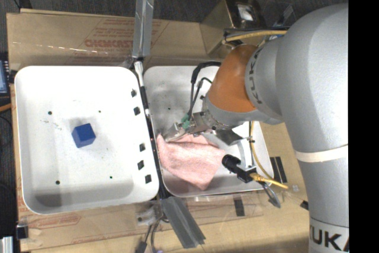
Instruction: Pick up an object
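At the front of the right bin point(177, 83) you see a pink cloth point(188, 164) crumpled against the bin's left wall, its bulk spreading toward the near edge. The jaws point(185, 127) sit at the cloth's far, upper edge, touching or just above it; the cloth lies directly toward you and slightly right of them. You cannot tell how far the jaws are parted, nor whether any fold is between them, because the orange wrist band point(232, 87) and grey arm cover that spot. Farther left, a blue cube point(83, 134) rests alone in the left bin point(35, 98), well apart from the arm.
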Controlling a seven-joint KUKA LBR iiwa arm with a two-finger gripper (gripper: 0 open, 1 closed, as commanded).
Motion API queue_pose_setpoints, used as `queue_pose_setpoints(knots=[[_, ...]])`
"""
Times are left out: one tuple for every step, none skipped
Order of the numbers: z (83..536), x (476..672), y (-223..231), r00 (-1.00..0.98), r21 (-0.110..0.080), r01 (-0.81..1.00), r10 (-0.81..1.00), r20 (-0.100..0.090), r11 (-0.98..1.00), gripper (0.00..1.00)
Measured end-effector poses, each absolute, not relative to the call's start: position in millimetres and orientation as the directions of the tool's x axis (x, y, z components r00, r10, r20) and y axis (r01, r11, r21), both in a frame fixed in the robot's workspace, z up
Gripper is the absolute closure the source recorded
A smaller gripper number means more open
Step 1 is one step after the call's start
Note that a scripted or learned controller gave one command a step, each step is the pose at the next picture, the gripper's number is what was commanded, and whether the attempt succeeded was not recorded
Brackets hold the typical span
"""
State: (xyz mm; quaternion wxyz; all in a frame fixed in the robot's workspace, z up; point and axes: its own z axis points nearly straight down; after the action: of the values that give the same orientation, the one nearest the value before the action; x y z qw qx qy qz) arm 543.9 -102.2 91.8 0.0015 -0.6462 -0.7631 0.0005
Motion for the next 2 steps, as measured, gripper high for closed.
queue_pose_setpoints(knots=[[101, 544.1, -102, -0.169, -0.005, 0.986, 0.986, 0.002, 0.169, 1.0], [192, 584.6, -81, -0.179, -0.002, 0.984, 0.984, 0.001, 0.179, 1.0]])
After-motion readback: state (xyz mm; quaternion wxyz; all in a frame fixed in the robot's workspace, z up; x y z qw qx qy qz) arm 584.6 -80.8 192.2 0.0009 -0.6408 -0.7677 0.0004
